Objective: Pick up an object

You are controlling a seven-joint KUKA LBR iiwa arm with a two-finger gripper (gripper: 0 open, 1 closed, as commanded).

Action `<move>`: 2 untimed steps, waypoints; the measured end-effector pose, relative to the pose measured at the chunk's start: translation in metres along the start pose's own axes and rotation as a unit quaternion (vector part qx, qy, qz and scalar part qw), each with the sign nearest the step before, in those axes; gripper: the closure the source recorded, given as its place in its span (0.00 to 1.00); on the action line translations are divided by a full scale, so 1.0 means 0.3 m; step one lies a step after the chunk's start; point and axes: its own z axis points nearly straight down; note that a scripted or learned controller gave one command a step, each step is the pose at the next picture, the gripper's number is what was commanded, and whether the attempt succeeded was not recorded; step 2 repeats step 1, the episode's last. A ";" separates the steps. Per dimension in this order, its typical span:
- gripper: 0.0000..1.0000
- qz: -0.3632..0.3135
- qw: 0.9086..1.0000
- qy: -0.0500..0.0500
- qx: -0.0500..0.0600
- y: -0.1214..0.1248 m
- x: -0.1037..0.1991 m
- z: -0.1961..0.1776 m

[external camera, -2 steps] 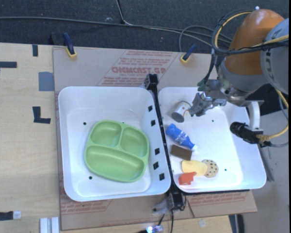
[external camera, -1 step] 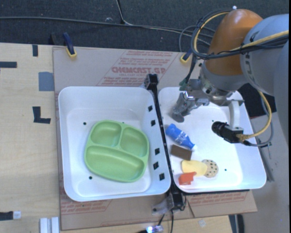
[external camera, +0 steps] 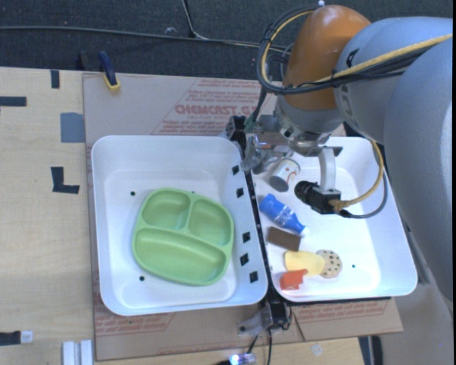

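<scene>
The grey arm (external camera: 395, 90) with its orange band reaches in from the right and covers the upper part of the right bin (external camera: 387, 280). Beside it, the left bin (external camera: 110, 204) holds a green divided plate (external camera: 184, 236), lying flat near its middle. The gripper (external camera: 267, 158) hangs low over the right bin's upper left corner, close to the wall between the bins; whether it is apart or together cannot be told. Just beside it lies a small white cylinder (external camera: 283, 175). Below come a blue bottle (external camera: 281, 213), a brown block (external camera: 283, 239), a yellow piece (external camera: 304, 261), a cookie (external camera: 330, 263) and an orange piece (external camera: 292, 280), all resting loose on the bin floor.
</scene>
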 end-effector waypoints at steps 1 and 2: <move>1.00 0.000 1.000 0.000 0.000 0.000 0.168 0.011; 1.00 0.000 1.000 0.000 0.000 0.000 0.168 0.011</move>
